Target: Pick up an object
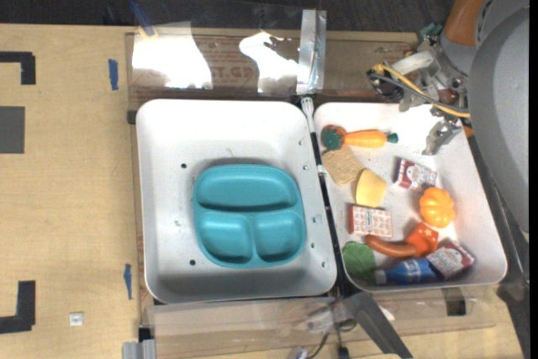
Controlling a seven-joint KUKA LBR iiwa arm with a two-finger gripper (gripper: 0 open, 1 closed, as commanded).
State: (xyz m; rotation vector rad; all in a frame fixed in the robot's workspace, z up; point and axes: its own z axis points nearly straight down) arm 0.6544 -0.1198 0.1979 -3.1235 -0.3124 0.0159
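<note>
Gripper [437, 134]: hanging over far right corner of right bin [492, 252], metal fingers pointing down; nothing visible between them; opening cannot be judged. Arm behind it, grey with orange band, cables bundled at wrist.

Right bin contents, nearest gripper first:
- small red-and-white carton [414, 174], just below gripper, apart from it
- toy carrot [366, 138], green-tipped, near far wall
- tan bread slice [342, 166]
- yellow cheese wedge [371, 188], touching bread
- orange pumpkin [436, 207]
- red-and-white box [371, 221]
- red sausage [395, 247]
- green leafy piece [360, 259], near front wall
- blue bottle [406, 271], lying flat
- second small carton [450, 261], beside bottle

Left bin [160, 139]: teal divided tray [249, 213], three compartments.
</note>
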